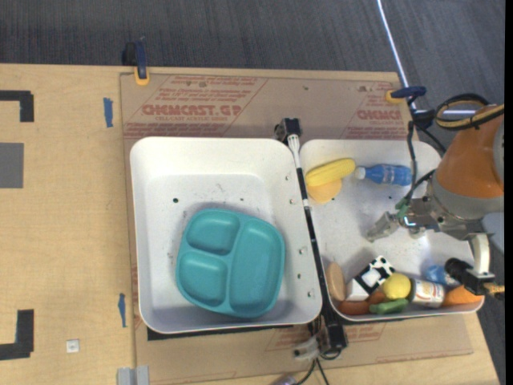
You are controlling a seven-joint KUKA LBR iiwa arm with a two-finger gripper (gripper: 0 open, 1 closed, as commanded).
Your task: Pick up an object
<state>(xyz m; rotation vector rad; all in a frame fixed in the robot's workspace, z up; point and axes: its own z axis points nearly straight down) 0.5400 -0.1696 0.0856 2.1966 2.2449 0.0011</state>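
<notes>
While over the right bin [377, 311], fingers [383, 228] grip nothing.

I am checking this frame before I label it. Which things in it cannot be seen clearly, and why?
- Gripper, camera view: small and blurred; fingers' state unreadable.
- Right bin, camera view: its right side is hidden under the arm.
- Pile at the front wall around the yellow ball: items overlap; the black-and-white object is too small to name.
- Plastic bottle: label too small to read.
</notes>
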